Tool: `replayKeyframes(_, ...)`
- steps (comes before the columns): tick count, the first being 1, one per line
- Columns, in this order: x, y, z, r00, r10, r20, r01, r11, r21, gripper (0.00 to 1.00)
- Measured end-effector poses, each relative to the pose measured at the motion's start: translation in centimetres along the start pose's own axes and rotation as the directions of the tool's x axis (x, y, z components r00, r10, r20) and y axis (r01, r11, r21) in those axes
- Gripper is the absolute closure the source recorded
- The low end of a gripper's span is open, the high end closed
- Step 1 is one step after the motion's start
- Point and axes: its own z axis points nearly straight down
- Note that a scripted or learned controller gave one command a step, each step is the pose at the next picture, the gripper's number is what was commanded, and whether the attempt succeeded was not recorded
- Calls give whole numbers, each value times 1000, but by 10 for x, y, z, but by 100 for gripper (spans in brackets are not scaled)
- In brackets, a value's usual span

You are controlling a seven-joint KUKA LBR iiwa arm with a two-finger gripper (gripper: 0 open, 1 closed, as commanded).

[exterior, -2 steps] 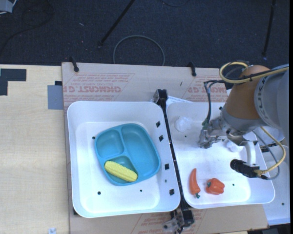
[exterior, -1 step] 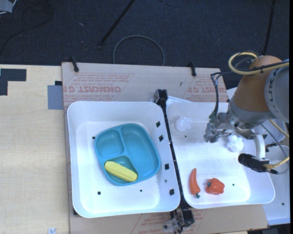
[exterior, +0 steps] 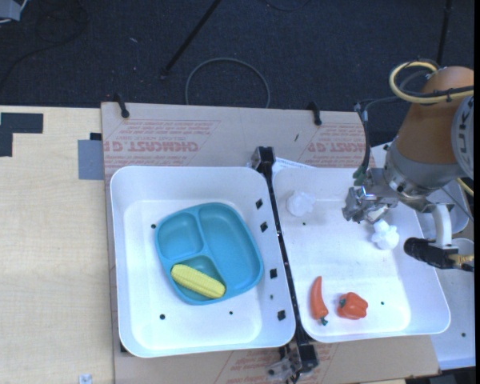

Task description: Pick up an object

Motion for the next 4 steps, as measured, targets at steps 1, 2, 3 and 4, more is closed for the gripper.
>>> replayKeyframes(1, 0, -8, -49, 1000, 0, 0, 0, 1000, 0, 100)
replayKeyframes(2, 58, -9, -41, 1000, -3, -3, 3, 1000, 7, 100)
replayKeyframes(3, 102, -24, -43, 1000, -3, -2, 3, 1000, 8, 100)
replayKeyframes(4, 160, -41, -41, 1000, -3, -2, 3, 1000, 9, 100)
